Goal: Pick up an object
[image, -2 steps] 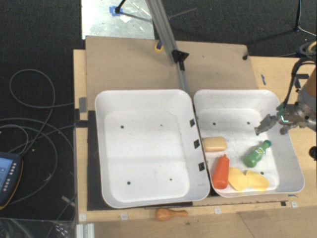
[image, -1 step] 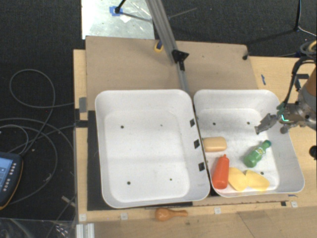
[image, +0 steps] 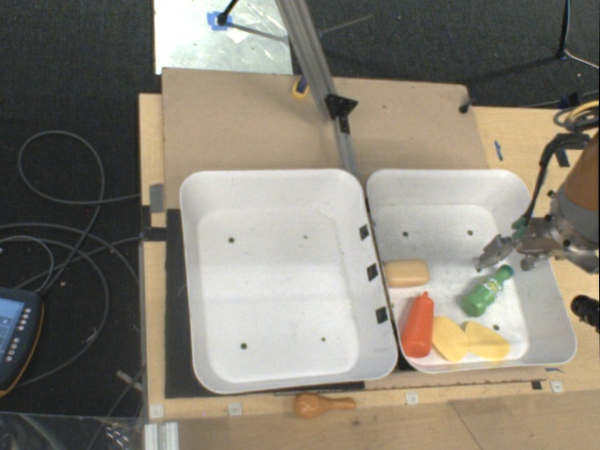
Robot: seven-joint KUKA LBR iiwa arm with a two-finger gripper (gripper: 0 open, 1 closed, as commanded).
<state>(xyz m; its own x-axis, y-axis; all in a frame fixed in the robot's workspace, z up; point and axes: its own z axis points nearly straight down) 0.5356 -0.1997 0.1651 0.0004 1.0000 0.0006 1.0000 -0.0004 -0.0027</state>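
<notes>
We see the claw (image: pixel 506 254) spread open, gripping nothing, at twelve o'clock of the green bottle (image: pixel 486 292).

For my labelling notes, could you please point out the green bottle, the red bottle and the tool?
green bottle (image: pixel 485 292), camera view, mid body.
red bottle (image: pixel 418 324), camera view, mid body.
tool (image: pixel 503 254), camera view, between fingertips.

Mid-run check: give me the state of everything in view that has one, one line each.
end effector: over the right bin, above the green bottle, nothing seen between its fingers.
green bottle: lying on its side in the right bin.
red bottle: lying down by the bin's front-left wall.
beige block: lying flat, apart from the rest.
yellow pieces: lying together at the front.
right bin: holds all five items.
</notes>
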